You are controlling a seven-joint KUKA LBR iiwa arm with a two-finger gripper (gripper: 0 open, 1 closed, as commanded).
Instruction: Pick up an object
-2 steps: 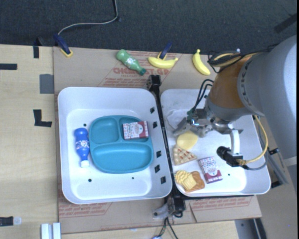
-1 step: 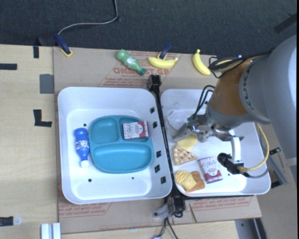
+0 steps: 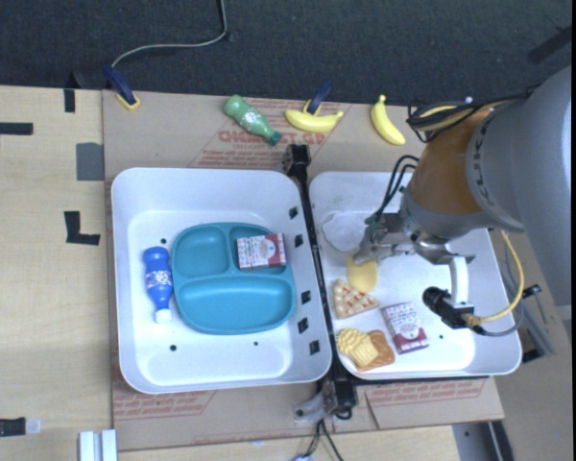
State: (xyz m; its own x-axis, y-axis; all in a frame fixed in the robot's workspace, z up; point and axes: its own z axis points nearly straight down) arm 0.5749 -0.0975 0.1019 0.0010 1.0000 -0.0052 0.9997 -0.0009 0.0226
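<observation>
Gripper (image 3: 368,254) sits low in the right bin (image 3: 480,353), touching the yellow piece (image 3: 363,278); grip impossible to tell.

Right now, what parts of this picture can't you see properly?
- Gripper: the arm's wrist covers it from above, so open or shut is unclear.
- Pale yellow item under the gripper: partly covered, so touching or held is unclear.
- Small red carton on the blue tray: label too small to read.
- Back of the right bin: hidden by the arm.
</observation>
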